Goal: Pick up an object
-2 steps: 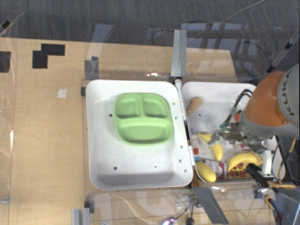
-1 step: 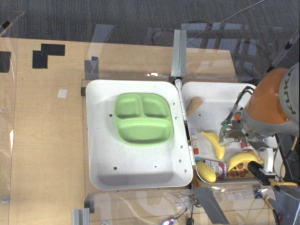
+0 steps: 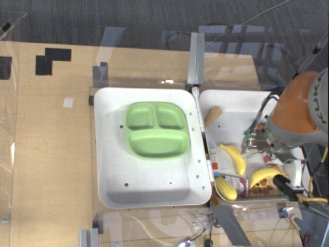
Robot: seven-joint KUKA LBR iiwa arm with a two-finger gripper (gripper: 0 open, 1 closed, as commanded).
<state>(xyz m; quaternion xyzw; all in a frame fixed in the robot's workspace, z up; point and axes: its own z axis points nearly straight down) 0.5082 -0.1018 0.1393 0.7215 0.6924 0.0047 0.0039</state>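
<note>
The claw point(image 3: 255, 142) is hard to read: it sits low in the right bin point(image 3: 234, 103), a tangle of dark metal and cable under the grey wrist, and whether it is released or clenched on anything I cannot tell. The arm comes in from the right, its orange band point(image 3: 299, 104) bulging above the wrist and cut off by the frame's edge, the wrist angled down and to the left into the bin.

Just left of the claw lies a banana point(image 3: 235, 157), apart from it as far as can be judged. Below the claw a second banana point(image 3: 266, 175) curves beside a dark part of the arm's gear that overlaps it. Further down and left, a yellow corn-like piece point(image 3: 225, 188) rests against a red-and-white packet point(image 3: 245, 184), partly covered. Up and left of the claw sits a tan, rounded object point(image 3: 212, 115) near the bin's divider.

Well to the left, the other bin point(image 3: 110, 153) holds a green divided tray point(image 3: 156, 129), on the wooden tabletop point(image 3: 46, 153).
</note>
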